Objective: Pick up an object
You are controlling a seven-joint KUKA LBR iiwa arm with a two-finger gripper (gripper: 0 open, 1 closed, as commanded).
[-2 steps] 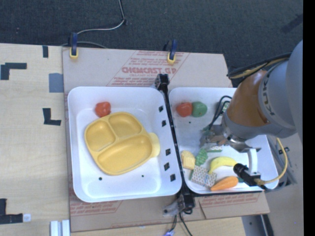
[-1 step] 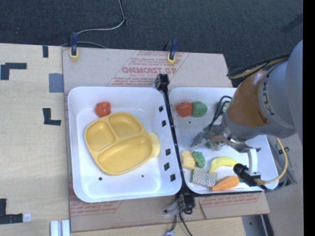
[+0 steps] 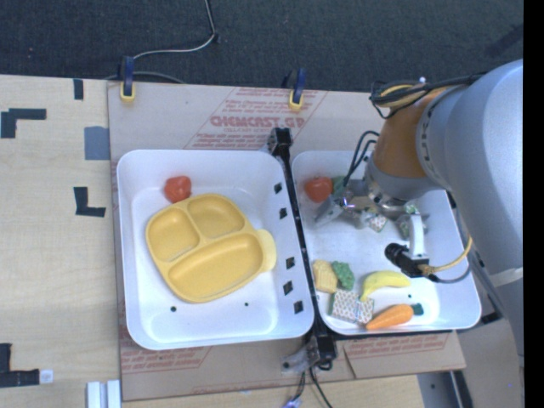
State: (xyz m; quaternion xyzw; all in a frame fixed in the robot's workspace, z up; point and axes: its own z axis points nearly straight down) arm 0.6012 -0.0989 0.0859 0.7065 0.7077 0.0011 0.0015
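Objects for picking lie mostly in the right white plastic bin point(image 3: 442, 313), grouped toward its near edge: one curved yellow toy banana point(image 3: 384, 282), one orange toy carrot point(image 3: 391, 316) just in front of the banana, one pale checkered wafer-like square point(image 3: 351, 307) left of the carrot, one yellow ridged block point(image 3: 325, 275) and one small green leafy piece point(image 3: 342, 273) touching it. One round red tomato-like ball point(image 3: 318, 188) sits at the far left corner of that same bin, beside the black divider point(image 3: 293, 228) between the two bins.

Left of the divider, the left white plastic bin point(image 3: 136, 313) holds one yellow three-compartment plastic tray point(image 3: 208, 246) lying at a slant, and one second red ball point(image 3: 178, 188) just beyond the tray's far edge.

Both bins rest on a brown cardboard sheet point(image 3: 212, 117) printed with red lettering, held at its far edge by two yellow-tipped clamps point(image 3: 127, 82). The cardboard lies on a pale wooden bench point(image 3: 42, 270) marked with dark tape pieces; beyond it runs dark carpet crossed by one thin white cable point(image 3: 206, 7).

The grey arm's gripper point(image 3: 340, 208) hangs low over the right bin, just right of the tomato-like ball near the divider; whether its fingers are spread or closed cannot be told, and nothing is seen between them.
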